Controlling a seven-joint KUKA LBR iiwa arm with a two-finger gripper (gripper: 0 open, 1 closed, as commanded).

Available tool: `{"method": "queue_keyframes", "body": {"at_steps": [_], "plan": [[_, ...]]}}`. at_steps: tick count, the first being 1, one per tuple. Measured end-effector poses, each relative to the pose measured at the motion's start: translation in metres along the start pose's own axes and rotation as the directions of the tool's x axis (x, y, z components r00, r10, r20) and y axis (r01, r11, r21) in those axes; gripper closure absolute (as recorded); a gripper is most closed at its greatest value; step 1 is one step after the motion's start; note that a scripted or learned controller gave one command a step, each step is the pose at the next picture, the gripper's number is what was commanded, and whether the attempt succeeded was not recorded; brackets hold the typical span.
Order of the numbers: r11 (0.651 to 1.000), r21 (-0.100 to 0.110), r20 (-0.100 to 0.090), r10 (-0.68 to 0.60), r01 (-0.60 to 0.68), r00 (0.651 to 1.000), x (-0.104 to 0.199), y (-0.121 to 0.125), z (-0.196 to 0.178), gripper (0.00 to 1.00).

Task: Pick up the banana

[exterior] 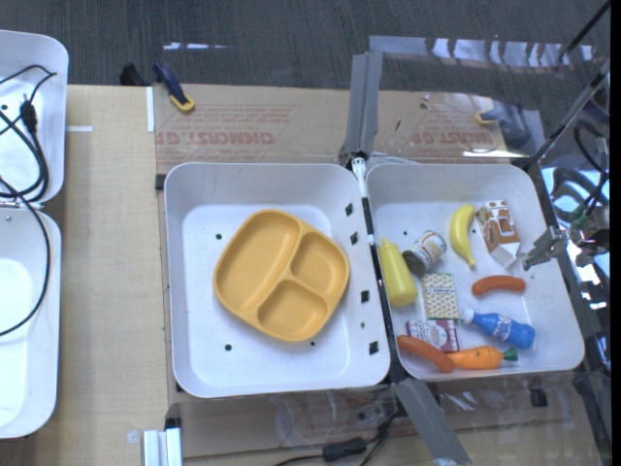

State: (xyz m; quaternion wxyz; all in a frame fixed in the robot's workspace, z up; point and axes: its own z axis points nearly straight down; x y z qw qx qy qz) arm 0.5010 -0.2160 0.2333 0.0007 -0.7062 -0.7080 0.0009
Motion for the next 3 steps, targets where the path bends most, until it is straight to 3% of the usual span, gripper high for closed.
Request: {"method": "queue_keyframes", "body": {"at_steps": [1, 2, 3], "plan": [[0.986, -0.003, 0.001, -0.167, 0.167, 0.986, 0.018, 0.073, 0.141, 0.00], [0.902, 0.001, -0.001, -0.432, 0.432, 0.902, 0.058, 0.118, 0.142, 0.00], [0.831, 0.023, -0.014, -0.556, 0.556, 0.831, 0.067, 0.130, 0.128, 0.00]]}}
